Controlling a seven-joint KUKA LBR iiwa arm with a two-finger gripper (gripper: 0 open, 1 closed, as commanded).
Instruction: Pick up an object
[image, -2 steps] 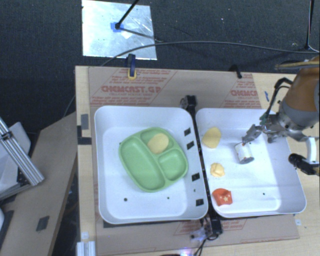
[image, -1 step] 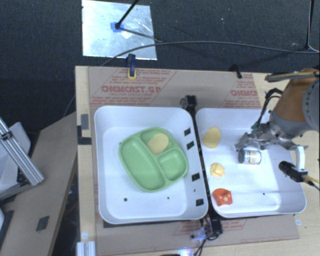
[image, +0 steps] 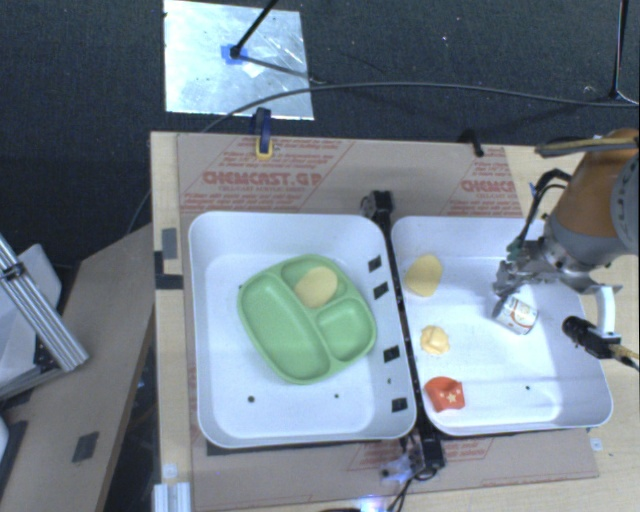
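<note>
The gripper (image: 510, 283) is seen at the right of the frame, low over the right bin (image: 575, 400), at the end of the grey arm (image: 590, 215) that enters from the right edge with its orange band above the wrist. Whether anything is clamped cannot be told; the claw's state is not shown clearly enough to be stated.

Just below and slightly right of the claw, a small white can-like object (image: 517, 315) with a red-marked label is seen lying tilted on the bin floor, touching or almost touching the tool. Its long axis appears to run from upper left to lower right. It is judged the nearest candidate for a pick, and a short descent toward the lower right would be called for.

Further left in the same bin, a pale yellow piece (image: 424, 275) lies near the upper left corner, a smaller yellow lump (image: 434, 340) below it, and a red piece (image: 445, 393) near the lower left. All three lie well apart from the claw.

In the left bin (image: 225, 400) a green divided plate (image: 290, 340) is seen, with a yellow item (image: 317, 287) in its upper compartment.
</note>
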